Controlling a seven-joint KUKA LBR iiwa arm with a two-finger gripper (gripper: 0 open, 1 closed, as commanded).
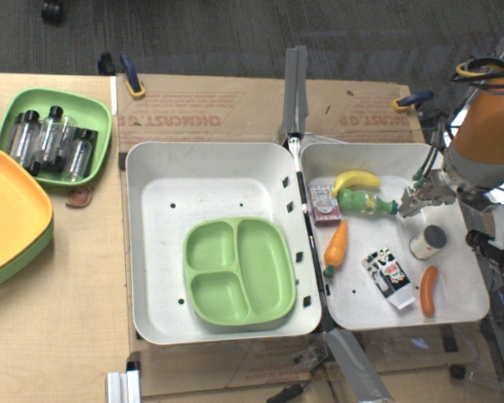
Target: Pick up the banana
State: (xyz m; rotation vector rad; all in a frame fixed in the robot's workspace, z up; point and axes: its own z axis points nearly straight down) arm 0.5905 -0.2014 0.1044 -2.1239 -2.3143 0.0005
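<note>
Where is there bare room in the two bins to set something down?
Left white bin: bare floor left of and above the green divided plate. Right white bin: crowded near the yellow banana; small free patch between orange carrot and black-and-white carton.

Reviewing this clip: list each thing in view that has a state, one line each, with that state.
banana: lying in the right bin, not held
green bottle: on its side, beside the banana
carrot: lying loose
sausage: lying loose
small carton: lying flat
green divided tray: upright in the left bin
gripper: low over the right bin, next to the bottle's cap
</note>
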